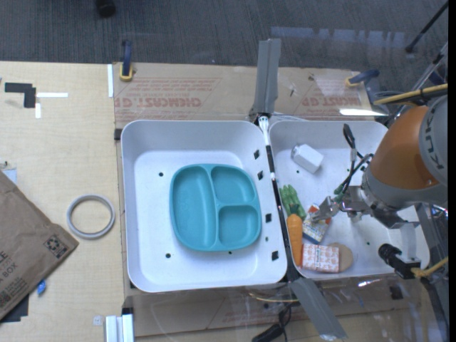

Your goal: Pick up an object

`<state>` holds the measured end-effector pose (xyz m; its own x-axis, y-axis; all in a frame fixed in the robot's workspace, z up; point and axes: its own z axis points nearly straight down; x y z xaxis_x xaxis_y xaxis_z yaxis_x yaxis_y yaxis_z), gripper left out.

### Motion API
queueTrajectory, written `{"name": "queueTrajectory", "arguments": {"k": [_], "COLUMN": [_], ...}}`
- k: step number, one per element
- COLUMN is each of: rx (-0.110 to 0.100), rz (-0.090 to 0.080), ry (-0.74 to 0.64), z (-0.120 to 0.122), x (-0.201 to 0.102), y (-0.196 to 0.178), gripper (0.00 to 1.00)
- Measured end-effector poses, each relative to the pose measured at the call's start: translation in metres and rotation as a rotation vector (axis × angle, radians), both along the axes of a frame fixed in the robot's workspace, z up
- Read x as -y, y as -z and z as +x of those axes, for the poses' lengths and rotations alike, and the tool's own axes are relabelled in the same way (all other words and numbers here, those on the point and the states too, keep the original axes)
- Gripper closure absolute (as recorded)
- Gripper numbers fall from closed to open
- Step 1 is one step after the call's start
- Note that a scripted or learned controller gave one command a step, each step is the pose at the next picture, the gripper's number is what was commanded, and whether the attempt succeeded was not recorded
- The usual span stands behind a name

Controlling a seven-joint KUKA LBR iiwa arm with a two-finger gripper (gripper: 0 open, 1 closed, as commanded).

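Note:
The right bin [370, 262] holds several small items. A white block [308, 157] lies near its back. A green vegetable [291, 200] and an orange carrot [296, 235] lie along its left wall. A small shiny packet [314, 229] sits beside the carrot, with a red-and-white box [321, 257] and a tan oval piece [343, 257] in front of it. My gripper [329, 208] hangs low over the bin, just above and right of the packet. The arm's orange band [402, 152] rises behind it.
The left bin [142, 191] holds a teal divided plate [214, 206]. A grey divider post [267, 77] stands between the bins at the back. On the bench to the left lie a tape ring [90, 214] and a cardboard box [25, 248].

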<state>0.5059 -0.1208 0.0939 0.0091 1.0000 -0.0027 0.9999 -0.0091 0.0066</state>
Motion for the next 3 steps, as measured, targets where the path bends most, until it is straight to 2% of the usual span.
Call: {"name": "queueTrajectory", "arguments": {"k": [1, 2, 3], "rx": [0.002, 0.001, -0.012], "rz": [0.002, 0.003, 0.002], "ry": [0.077, 0.317, 0.3], "z": [-0.018, -0.022, -0.028], "x": [0.056, 0.017, 0.063], "y": [-0.001, 0.0, -0.095], "gripper": [0.0, 0.0, 0.0]}}
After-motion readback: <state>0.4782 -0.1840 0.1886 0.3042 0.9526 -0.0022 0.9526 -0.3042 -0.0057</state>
